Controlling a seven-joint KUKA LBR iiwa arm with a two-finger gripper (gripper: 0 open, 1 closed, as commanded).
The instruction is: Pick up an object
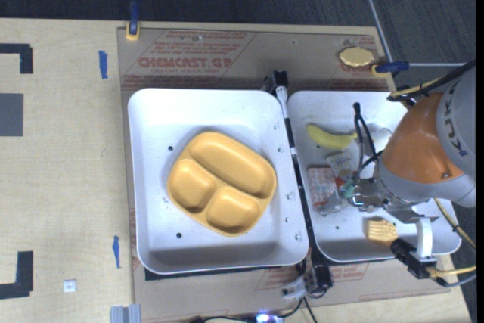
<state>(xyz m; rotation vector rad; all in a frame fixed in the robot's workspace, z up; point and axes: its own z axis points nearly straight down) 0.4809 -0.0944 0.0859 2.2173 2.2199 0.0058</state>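
Note:
In the right bin [327,244] my gripper [354,191] hangs low over a clear plastic packet with red print [324,184], at the packet's right edge. A yellow banana [330,136] lies toward the back of that bin, just behind the gripper. A small cream ridged piece [380,229] rests near the bin's front, right of the gripper. The arm's orange band [420,151] and grey wrist cover the bin's right half. In the left bin [147,238] sits a large yellow three-lobed tray [221,182].
A black cable [358,134] runs down the wrist to the gripper. A black divider bar [295,170] runs between the two bins. On the cardboard behind the right bin lies a tan disc [356,57]. Blue clamps hold the cardboard's edges.

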